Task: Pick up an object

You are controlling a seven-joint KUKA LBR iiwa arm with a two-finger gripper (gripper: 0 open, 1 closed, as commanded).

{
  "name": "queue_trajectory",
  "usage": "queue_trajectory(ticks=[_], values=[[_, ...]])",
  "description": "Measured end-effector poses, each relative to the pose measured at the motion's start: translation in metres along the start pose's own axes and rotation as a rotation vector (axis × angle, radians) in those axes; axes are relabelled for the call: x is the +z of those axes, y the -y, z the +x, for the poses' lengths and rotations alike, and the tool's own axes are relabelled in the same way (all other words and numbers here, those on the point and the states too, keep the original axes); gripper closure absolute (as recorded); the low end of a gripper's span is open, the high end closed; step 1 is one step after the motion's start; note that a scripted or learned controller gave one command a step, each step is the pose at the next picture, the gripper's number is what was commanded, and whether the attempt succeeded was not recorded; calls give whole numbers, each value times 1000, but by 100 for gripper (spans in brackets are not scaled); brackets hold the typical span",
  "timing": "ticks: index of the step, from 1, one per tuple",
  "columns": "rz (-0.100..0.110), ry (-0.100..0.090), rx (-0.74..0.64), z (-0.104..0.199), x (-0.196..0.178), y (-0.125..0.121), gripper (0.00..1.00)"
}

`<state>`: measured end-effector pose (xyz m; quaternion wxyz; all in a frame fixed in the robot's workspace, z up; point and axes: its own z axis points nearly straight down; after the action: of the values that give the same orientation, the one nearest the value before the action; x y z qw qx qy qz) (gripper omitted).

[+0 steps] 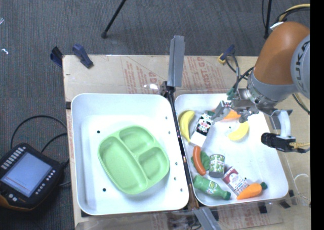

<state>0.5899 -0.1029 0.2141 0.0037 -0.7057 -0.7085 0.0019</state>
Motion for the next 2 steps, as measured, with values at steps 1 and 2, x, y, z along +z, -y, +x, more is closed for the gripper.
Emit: queue_trajectory(ticks=[1,2], values=[[-2,0,35,-3,110,-36,0],[-9,0,-89,-44,124,31,0]])
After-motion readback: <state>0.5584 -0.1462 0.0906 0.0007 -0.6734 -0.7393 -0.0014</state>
